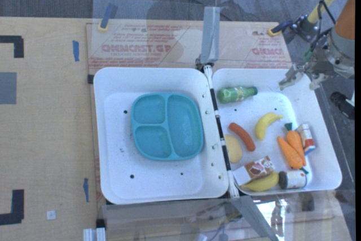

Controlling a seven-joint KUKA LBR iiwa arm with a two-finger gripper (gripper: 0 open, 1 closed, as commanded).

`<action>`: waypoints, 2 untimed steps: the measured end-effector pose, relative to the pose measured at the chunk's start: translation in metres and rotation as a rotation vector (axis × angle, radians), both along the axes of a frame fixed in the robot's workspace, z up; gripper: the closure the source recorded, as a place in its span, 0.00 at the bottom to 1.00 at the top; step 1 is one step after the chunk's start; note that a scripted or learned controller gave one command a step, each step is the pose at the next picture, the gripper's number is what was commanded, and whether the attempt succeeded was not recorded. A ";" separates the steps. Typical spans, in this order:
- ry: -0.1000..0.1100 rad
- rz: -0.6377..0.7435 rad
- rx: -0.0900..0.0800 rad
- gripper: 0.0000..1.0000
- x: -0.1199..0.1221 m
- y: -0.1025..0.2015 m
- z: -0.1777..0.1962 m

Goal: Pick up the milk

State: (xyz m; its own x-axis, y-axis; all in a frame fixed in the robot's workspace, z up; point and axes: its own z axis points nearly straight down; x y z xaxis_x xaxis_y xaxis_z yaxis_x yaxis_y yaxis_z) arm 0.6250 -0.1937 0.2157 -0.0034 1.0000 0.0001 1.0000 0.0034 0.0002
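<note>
The hand (pixel 300 77) hovers over the right bin's (pixel 333 147) far right corner, fingers spread, gripping nothing. The milk (pixel 294 179) lies at the bin's near edge, partly hidden by carrots (pixel 293 149).

A teal three-compartment plastic plate (pixel 167 125) sits in the left white bin (pixel 113 178). In the right white bin (pixel 333 169) lie a green bottle (pixel 237 93), a red sausage (pixel 242 136), two yellow bananas (pixel 267 123), and two orange carrots (pixel 292 148) side by side.
</note>
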 end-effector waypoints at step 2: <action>0.057 -0.150 0.013 0.00 0.033 0.057 -0.133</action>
State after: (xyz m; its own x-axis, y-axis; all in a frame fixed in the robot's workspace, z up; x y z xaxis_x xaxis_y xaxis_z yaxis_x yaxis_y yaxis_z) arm 0.6581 -0.1364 0.0830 0.1460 0.9892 0.0087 0.9877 -0.1453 -0.0577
